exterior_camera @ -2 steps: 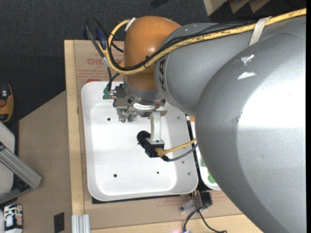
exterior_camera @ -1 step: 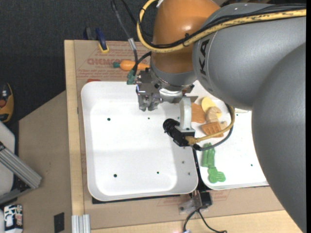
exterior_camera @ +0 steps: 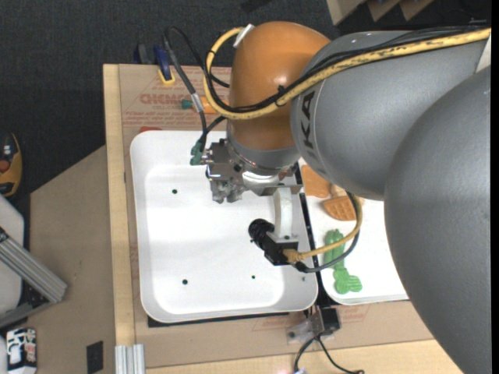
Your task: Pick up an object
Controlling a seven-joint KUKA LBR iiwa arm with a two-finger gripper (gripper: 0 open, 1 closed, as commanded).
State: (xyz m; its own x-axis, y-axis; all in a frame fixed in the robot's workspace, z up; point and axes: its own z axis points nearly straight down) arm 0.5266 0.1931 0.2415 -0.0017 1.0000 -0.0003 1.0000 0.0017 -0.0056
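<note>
So the bench (exterior_camera: pixel 121 209) is a tan board on dark carpet, with two white bins on it. The left bin (exterior_camera: pixel 168 240) has bare white floor with a few dark dots. The right bin (exterior_camera: pixel 374 287) holds a green toy (exterior_camera: pixel 341 267) near its left wall and an orange thing (exterior_camera: pixel 337 206) just beyond it. The arm (exterior_camera: pixel 374 123) comes in from the right, orange band up top, wrist pointing down over the left bin's far side. The claw (exterior_camera: pixel 224 189) hangs there; can't tell if it's open or closed.
</note>
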